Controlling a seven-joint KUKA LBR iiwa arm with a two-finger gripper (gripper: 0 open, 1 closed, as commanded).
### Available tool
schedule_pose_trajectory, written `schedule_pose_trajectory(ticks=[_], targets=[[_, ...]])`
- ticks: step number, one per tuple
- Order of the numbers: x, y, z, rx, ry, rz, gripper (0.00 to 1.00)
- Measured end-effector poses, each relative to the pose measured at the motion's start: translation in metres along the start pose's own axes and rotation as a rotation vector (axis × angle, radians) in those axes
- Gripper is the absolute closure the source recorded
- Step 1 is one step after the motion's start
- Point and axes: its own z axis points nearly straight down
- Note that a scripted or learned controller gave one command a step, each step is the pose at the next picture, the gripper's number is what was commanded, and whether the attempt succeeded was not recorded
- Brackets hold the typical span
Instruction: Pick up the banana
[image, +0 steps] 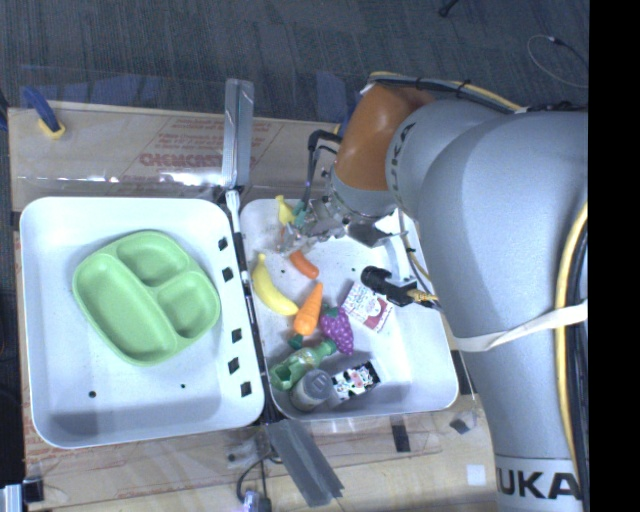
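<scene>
Nearest, a bottle (300, 362) is lying in the right bin (425, 385); farther, the banana (271, 287) is lying lengthwise by its left wall, near-left of the gripper (305, 222), whose opening I cannot tell.

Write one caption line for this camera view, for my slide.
The arm's hand hangs over the right bin behind the banana, beside a carrot and grapes; the left bin holds a green plate.

Yellow banana (272, 287), orange carrot (309, 309), purple grapes (338, 329), green divided plate (147, 294), white bins (60, 405).

Green divided plate (147, 294), carrot (309, 309), grapes (338, 328)
</scene>
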Motion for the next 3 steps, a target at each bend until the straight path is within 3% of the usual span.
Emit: schedule_pose_trajectory(ticks=[1, 2, 3], targets=[[0.0001, 0.0000, 0.0001, 0.000, 0.000, 0.000, 0.00], [0.0003, 0.0005, -0.0095, 0.001, 0.000, -0.005, 1.00], [0.0007, 0.0000, -0.0096, 0.005, 0.002, -0.005, 0.00]])
